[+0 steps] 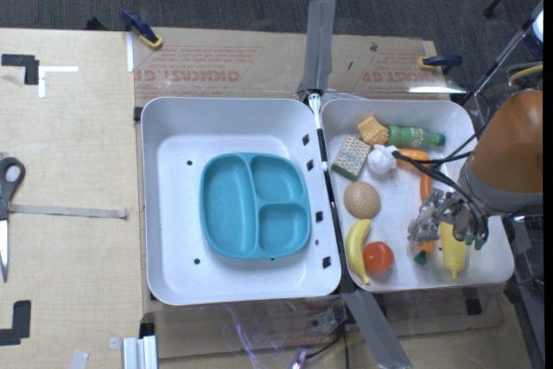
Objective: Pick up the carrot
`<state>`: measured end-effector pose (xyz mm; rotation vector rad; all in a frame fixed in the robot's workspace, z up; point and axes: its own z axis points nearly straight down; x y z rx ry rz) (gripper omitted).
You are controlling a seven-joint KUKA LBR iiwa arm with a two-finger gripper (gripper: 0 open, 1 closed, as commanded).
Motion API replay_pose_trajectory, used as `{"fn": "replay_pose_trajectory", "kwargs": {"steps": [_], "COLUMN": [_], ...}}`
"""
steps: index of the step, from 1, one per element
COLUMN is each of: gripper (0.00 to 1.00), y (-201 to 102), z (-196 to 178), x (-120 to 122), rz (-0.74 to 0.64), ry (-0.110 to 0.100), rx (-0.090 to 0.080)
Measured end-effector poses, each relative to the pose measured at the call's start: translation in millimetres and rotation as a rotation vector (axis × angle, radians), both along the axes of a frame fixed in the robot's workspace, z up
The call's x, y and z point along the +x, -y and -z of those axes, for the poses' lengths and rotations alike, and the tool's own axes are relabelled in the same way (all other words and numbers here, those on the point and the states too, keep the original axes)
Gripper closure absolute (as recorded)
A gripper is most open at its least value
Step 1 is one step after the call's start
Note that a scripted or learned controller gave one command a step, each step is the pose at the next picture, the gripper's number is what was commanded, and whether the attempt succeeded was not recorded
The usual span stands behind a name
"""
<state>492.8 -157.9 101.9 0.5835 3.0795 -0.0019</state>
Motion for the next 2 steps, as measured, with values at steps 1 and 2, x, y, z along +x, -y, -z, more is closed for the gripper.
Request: {"fn": "replay_pose_trajectory", "kwargs": {"steps": [1, 2], "gripper": [1.00, 1.00], "y": [-52, -37], "z": [9, 9], "x": [-10, -13], "rz": [-0.197, -0.314], "ry": [-0.002, -0.002], "rx": [0.001, -0.001]}}
